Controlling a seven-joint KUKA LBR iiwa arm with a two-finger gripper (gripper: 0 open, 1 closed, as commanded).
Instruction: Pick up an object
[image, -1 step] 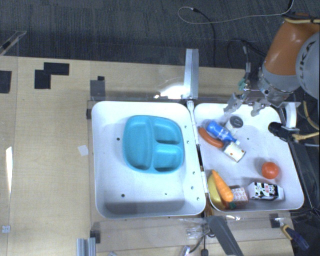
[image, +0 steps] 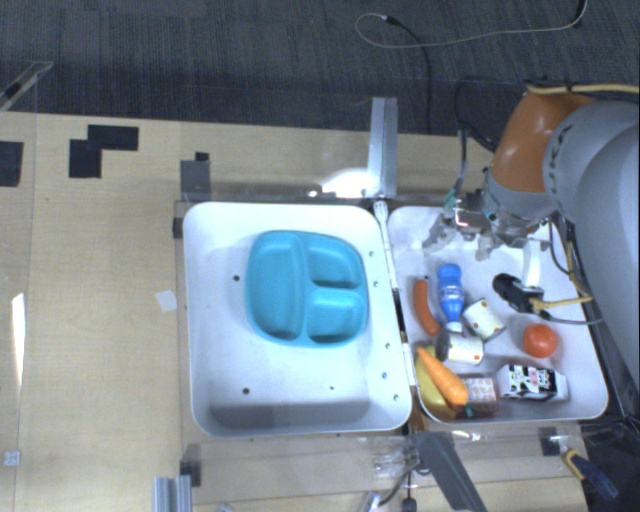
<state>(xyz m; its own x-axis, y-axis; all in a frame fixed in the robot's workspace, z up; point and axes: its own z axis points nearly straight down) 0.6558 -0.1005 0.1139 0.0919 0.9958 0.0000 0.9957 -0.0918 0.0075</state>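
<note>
where the arm comes in from the right, it bends down over the far end of the right bin, its orange band just above the wrist and the wrist tipped towards the bin floor. the gripper hangs low over the far part of that bin, released, its fingers spread with nothing between them.

the things to pick up all lie in the right bin, nearer than the gripper. nearest, along the front wall, a black and white carton lies flat, with a brown packet just beside it. next to the packet a yellow banana and an orange carrot lie touching, by the wall between the bins. a little farther in, a white cup lies on its side, and a second white cup lies tilted close behind it. a red ball sits apart towards the right wall. farther still, a blue bottle lies lengthways, its far end close under the gripper, and a red sausage lies beside it against the dividing wall.

the left bin holds a blue divided tray, well apart from the gripper. both bins rest on the pale desk.
</note>
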